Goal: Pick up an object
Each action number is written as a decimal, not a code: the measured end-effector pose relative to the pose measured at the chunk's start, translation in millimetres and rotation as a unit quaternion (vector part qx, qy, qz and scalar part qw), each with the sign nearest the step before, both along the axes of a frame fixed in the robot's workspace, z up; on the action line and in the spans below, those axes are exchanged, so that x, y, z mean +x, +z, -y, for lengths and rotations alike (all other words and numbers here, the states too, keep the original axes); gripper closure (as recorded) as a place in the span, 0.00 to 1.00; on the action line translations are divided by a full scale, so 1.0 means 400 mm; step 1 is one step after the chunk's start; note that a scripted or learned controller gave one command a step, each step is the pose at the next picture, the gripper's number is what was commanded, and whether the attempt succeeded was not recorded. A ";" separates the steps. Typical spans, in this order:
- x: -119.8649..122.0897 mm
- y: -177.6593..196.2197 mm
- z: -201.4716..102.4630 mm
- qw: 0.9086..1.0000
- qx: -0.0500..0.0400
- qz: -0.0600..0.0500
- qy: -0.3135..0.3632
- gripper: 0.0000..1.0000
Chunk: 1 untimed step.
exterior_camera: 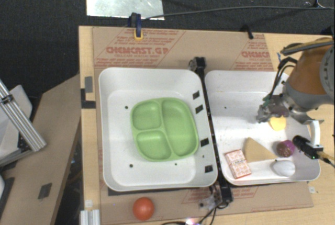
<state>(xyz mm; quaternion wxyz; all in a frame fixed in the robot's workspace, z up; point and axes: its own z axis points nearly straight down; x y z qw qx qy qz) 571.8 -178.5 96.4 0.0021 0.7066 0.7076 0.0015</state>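
Yellow ball (278,124), probably light, smooth and apt to roll, sits in the right bin (230,94) touching the claw (268,113), whose grip cannot be told.

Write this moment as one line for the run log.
arm: over right bin | tool: beside yellow object | hold: not confirmed | left bin: green tray

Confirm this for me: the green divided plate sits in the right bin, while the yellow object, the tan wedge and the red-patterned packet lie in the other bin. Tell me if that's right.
Not quite. The camera view shows the green divided plate in the left bin, not the right one. The yellow object, the tan wedge and the red-patterned packet lie in the right bin.
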 end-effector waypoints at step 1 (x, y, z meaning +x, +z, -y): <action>-0.001 0.118 -0.018 1.000 0.000 0.001 0.002 1.00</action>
